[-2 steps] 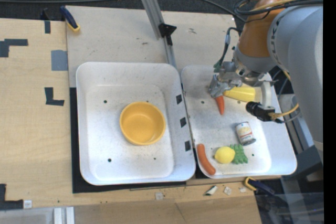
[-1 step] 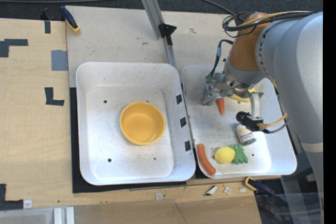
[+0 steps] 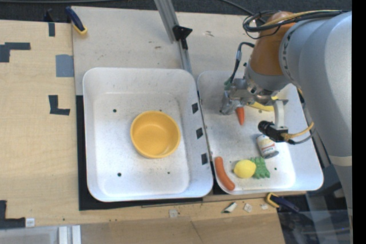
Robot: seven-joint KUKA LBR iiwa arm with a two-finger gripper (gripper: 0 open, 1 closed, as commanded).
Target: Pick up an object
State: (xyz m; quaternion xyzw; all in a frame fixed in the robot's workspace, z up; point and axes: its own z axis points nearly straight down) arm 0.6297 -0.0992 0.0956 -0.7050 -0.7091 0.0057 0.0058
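Wooden bench with dark floor beyond; two shallow white bins sit side by side on a black mat. The gripper [image 3: 235,104] is low in the right bin [image 3: 306,180], near its upper left corner. Its grey fingers point down and left of a small orange carrot [image 3: 241,116], which stands just beside them, apparently outside the grasp rather than in it. Whether the jaws are wide or narrow I cannot tell; the wrist and cabling shade them.

Outward from the tool: a yellow piece, possibly a banana [image 3: 263,106], is mostly covered by the wrist. A small can [image 3: 266,147] lies further toward the camera, then a lemon [image 3: 244,168] touching a green leafy toy [image 3: 261,168], and a red-orange sausage [image 3: 224,174] along the bin's left wall. The left bin [image 3: 97,123] holds a yellow bowl [image 3: 155,134].

Judgement: no pick is made yet. To do it well, centre the fingers over the carrot across its narrow width, then close before lifting.

Hard to read: the fingertips, and the bin floor under the arm.
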